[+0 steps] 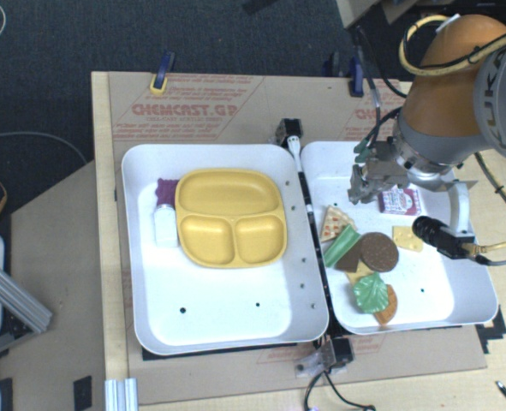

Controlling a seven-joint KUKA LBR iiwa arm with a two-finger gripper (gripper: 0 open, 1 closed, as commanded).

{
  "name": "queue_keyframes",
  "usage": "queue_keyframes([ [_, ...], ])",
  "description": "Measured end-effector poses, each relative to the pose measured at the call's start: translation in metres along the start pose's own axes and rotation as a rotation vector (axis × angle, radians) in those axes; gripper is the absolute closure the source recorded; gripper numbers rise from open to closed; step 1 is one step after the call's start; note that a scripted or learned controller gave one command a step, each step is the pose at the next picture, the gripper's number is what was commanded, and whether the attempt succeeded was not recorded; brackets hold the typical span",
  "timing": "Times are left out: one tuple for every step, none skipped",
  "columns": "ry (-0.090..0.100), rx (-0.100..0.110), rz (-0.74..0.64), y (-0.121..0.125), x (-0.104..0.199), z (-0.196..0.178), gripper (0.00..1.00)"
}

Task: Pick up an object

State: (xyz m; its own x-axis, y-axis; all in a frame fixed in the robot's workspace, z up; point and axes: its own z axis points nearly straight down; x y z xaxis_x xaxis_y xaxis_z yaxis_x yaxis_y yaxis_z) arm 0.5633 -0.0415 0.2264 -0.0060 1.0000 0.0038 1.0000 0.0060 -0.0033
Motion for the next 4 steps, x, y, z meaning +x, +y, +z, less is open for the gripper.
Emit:
queue_keyframes([
  [0.0,0.0,-0.001,-0.021,0.051,-0.009,1.0],
  [-0.002,0.002,0.0,-0.052,0.101,-0.006,1.0],
  [-0.004,0.002,0.008,-0.049,0.086,0.009,1.0],
  [-0.003,-0.006,0.004,-0.048,0.101,-0.007,1.0],
])
